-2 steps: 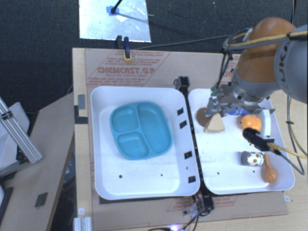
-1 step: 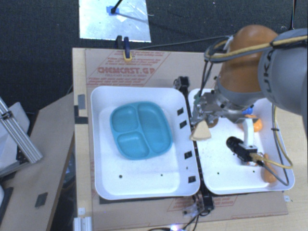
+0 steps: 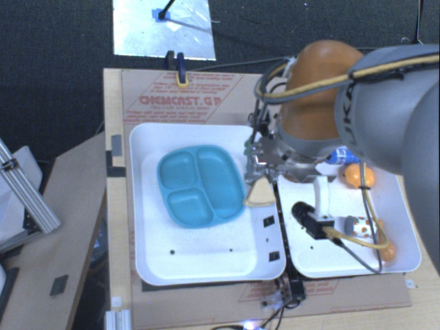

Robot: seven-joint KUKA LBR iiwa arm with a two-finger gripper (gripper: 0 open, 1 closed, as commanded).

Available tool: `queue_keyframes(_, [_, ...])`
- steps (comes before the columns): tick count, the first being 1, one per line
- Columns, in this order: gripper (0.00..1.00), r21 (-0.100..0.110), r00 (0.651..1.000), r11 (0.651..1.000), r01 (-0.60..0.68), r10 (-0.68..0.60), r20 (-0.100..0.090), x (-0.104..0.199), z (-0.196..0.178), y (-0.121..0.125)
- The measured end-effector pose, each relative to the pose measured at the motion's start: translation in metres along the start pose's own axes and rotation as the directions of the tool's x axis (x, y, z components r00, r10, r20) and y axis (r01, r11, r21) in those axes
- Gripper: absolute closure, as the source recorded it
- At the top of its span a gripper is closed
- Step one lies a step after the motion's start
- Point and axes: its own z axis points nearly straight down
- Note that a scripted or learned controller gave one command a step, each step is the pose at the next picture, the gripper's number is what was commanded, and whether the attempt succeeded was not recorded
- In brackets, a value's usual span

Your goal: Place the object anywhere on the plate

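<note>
My gripper [image 3: 260, 177] was low over the seam between the two white bins, right at the inner edge of the left bin [image 3: 148, 253]. Wrist and orange band [image 3: 320, 88] blocked most of the view from above, so I couldn't tell how the jaws stood.

A tan, wedge-shaped object [image 3: 260, 195] sat directly below the gripper, at the right edge of the left bin, just beside the plate's right rim. It looked like a slice of bread or similar; too hidden to be sure. Couldn't tell if it was between my fingers or lying on the bin floor. It was off the plate.

The plate [image 3: 201, 184] was a light blue three-compartment one, lying flat in the middle of the left bin, tilted a bit in plan. Nothing in its compartments.

Right bin [image 3: 405, 253]: an orange round object [image 3: 359, 176] at the far side near my arm, with a blue-and-white item [image 3: 340, 158] next to it, mostly hidden. A black fitting and cable [image 3: 323, 229] hung from my arm over that bin.
</note>
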Motion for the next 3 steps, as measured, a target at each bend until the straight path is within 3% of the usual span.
queue_keyframes(1, [1.0, 0.001, 1.0, 1.0, -0.002, 0.002, 0.001, 0.046, 0.007, -0.006])
queue_keyframes(2, [1.0, 0.001, 1.0, 1.0, -0.006, 0.006, 0.002, 0.048, 0.011, -0.021])
queue_keyframes(3, [0.0, 0.0, 1.0, 1.0, -0.007, 0.007, 0.002, 0.048, 0.011, -0.021])
